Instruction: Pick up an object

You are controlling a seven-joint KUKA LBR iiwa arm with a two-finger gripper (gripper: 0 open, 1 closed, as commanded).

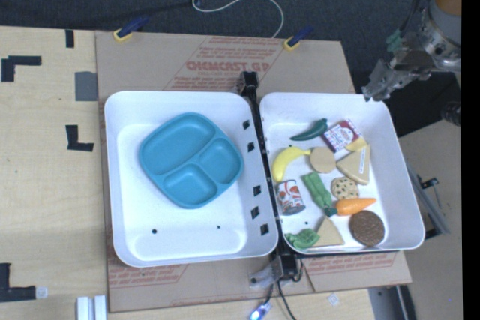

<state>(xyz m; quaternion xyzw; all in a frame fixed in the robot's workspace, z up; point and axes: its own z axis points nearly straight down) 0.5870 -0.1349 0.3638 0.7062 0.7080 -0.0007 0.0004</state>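
While the grey arm's jaws (373, 91) are hovering just past the right white bin's (401, 161) far corner, opening unclear, plastic toy foods including a yellow banana (288, 160) are lying inside

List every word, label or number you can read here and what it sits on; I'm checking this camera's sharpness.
Red print on the cardboard sheet under the bins: blurred, not readable.
Label on the small can in the right bin: too small to read.
Label on the dark red packet: too small to read.
Nothing else carries text.
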